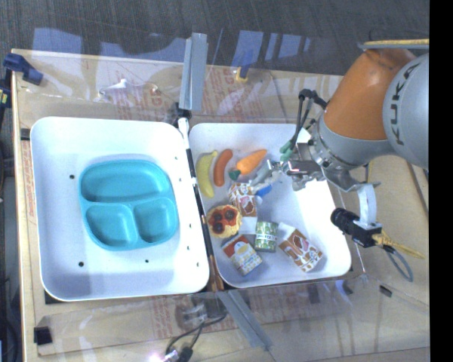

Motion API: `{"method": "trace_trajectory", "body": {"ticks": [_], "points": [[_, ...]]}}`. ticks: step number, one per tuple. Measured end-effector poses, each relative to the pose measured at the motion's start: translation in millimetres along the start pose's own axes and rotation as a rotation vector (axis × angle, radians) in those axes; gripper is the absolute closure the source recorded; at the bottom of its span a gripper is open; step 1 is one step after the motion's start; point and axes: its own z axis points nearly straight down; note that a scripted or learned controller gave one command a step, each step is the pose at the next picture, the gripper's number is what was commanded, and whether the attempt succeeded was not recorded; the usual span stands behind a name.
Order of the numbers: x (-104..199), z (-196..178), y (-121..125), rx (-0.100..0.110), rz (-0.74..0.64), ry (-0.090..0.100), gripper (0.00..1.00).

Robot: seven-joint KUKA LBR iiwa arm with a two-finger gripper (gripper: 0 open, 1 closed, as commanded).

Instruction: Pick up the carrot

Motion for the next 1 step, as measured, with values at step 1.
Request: {"method": "trace_trajectory", "body": {"ticks": [1], "points": [[5.9, 70.4, 65.9, 0.0, 0.112, -0.001, 0.0]]}}
